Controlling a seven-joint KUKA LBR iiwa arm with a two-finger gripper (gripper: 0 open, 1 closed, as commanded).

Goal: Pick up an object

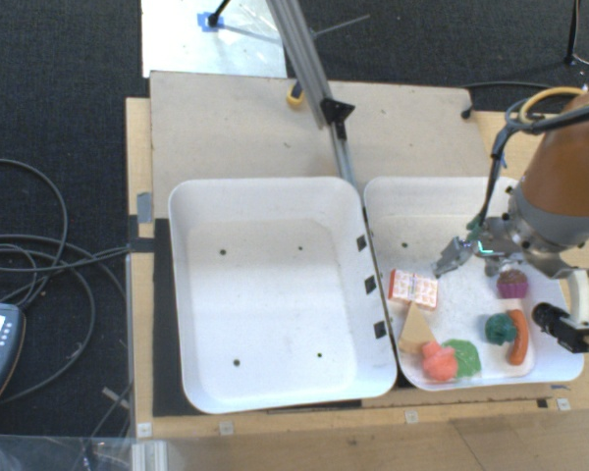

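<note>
The right bin [422,209] holds several small objects near its front. A red-and-white checked box [413,288] lies by the divider, with a tan wedge [416,332] just in front of it. A pink lump [438,361] and a green lump [463,357] sit at the front wall. Further right are a teal piece [500,329], an orange stick [516,338] and a maroon ball [512,283]. My gripper [454,257] hangs over the middle of this bin, up and to the right of the checked box, with nothing seen in it.
The left bin [265,292] stands beside the right one, with black clips along the shared wall [371,283]. A slanted metal pole [309,57] crosses the back of the bench. Cables lie on the floor at the left.
</note>
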